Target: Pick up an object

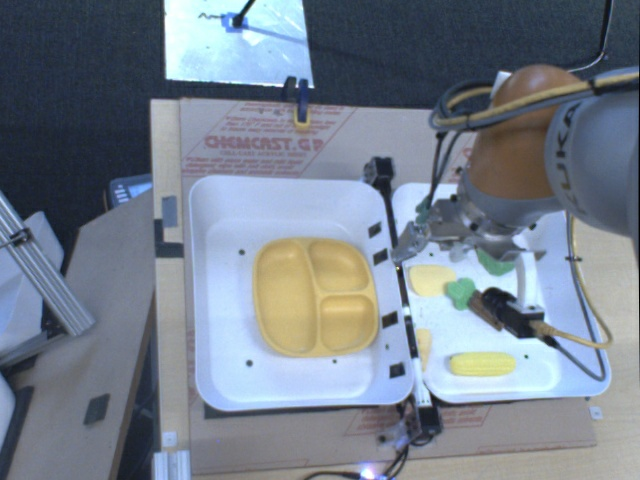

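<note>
**Gripper over the right bin's upper left corner**

At the far left, a metal rail [40, 278] is seen slanting beside the bench. A cardboard sheet [265, 140] with red lettering is laid under both bins. The left bin [215, 268] is occupied by a yellow plate [315, 296] with three compartments, set flat on the floor and a little nearer the right wall than the left.

Past the divide, the right bin [572, 370] is entered by the arm [520, 143] from the right, with its orange band seen above the wrist. The gripper [425, 236] is held over the bin's upper left part, close to the wall beside the left bin. Whether it is open or closed cannot be told.

Just below the gripper, a pale slice [430, 280] is laid on the bin floor, and a green piece [460, 292] is seen touching its right edge. A second green bit [497, 263] is partly hidden under the wrist, further right. A small wedge [424, 346] is found against the left wall, lower down. A corn cob [482, 365] is laid lengthwise near the front wall, well apart from the gripper.
</note>
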Robot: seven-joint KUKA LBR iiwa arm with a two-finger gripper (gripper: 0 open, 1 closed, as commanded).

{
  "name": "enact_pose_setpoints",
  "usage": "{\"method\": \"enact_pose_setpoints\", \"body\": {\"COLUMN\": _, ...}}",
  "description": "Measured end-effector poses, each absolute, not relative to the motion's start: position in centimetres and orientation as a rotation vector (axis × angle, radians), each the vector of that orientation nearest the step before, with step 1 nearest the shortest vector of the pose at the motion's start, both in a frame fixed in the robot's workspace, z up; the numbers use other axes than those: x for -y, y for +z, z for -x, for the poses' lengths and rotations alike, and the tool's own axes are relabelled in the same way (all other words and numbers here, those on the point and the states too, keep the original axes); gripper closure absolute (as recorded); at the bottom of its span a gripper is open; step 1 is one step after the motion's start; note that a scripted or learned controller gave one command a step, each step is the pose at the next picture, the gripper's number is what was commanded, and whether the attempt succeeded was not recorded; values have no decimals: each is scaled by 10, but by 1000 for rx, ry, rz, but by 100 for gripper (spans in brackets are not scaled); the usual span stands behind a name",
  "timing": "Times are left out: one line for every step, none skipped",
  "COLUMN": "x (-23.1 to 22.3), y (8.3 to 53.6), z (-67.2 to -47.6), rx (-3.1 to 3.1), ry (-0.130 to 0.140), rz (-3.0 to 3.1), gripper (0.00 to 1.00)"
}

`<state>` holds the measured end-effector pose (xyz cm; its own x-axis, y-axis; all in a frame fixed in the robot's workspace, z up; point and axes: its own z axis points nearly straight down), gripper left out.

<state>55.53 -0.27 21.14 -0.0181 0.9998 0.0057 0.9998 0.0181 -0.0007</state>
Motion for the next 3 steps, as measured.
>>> {"method": "enact_pose_setpoints", "body": {"x": -38, "y": 326, "z": -540, "rx": 2239, "ry": -20, "rz": 2215, "gripper": 0}}
{"method": "enact_pose_setpoints", "body": {"x": -82, "y": 417, "z": -569, "rx": 2238, "ry": -19, "rz": 2216, "gripper": 0}}
{"method": "enact_pose_setpoints", "body": {"x": -122, "y": 230, "z": -638, "rx": 2226, "ry": 13, "rz": 2208, "gripper": 0}}
